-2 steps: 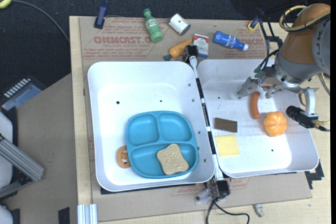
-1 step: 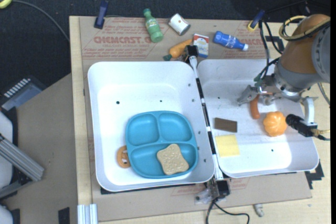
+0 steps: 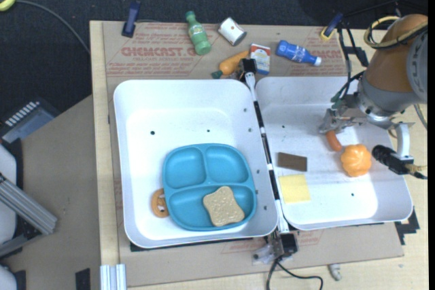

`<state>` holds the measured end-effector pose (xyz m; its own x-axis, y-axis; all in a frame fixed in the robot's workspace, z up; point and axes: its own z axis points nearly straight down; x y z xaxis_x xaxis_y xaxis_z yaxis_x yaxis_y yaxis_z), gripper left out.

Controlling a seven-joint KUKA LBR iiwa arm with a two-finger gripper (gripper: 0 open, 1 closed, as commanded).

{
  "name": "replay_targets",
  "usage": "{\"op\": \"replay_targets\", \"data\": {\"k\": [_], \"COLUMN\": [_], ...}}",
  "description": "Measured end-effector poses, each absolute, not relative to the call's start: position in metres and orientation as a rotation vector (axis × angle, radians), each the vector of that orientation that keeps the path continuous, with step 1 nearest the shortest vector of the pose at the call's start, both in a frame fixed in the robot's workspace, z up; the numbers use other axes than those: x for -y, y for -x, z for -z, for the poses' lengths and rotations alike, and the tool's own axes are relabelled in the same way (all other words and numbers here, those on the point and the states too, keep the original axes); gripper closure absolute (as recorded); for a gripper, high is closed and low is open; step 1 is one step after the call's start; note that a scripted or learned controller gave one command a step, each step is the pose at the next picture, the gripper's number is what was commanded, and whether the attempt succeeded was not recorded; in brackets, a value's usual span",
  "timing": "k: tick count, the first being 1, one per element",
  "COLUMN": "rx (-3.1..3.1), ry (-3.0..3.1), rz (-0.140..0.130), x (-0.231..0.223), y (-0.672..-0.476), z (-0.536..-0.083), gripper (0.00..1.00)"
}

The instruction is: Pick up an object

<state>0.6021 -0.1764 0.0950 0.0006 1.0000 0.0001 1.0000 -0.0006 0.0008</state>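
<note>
Holding toast (image 3: 223,206), blue plate (image 3: 190,170) in left bin (image 3: 136,112)

pretzel (image 3: 159,203) half under plate (image 3: 178,170)

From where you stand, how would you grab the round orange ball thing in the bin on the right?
I'd probably take the orange across its widest middle, coming straight down from above. It is round, so lower or higher the fingers could slip off. It sits on the floor of the right bin with bare space around most of it; the small sausage-like piece lies up and left, and the gripper hangs just beyond that.
</note>
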Motion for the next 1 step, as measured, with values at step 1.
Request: {"op": "replay_targets", "data": {"k": [1], "rx": [-2.223], "ry": [-2.217], "rz": [-0.005], "x": [0.0830], "y": [-0.6010], "z": [-0.1859], "gripper": [1.00]}}
